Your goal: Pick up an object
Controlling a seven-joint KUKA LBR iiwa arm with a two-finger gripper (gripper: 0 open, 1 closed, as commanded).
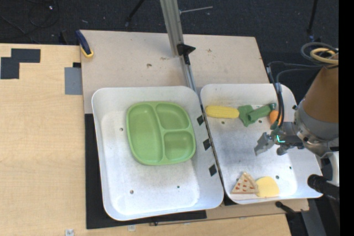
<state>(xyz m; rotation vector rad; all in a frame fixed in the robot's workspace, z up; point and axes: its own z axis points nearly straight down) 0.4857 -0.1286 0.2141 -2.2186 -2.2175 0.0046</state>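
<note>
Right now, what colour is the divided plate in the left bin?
Light green; the divided plate shows best in the camera view.

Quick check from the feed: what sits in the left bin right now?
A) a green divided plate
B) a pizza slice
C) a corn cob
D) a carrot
A: the green divided plate lies alone in the left bin, while the corn cob, pizza slice and carrot are all in the right bin.
</note>
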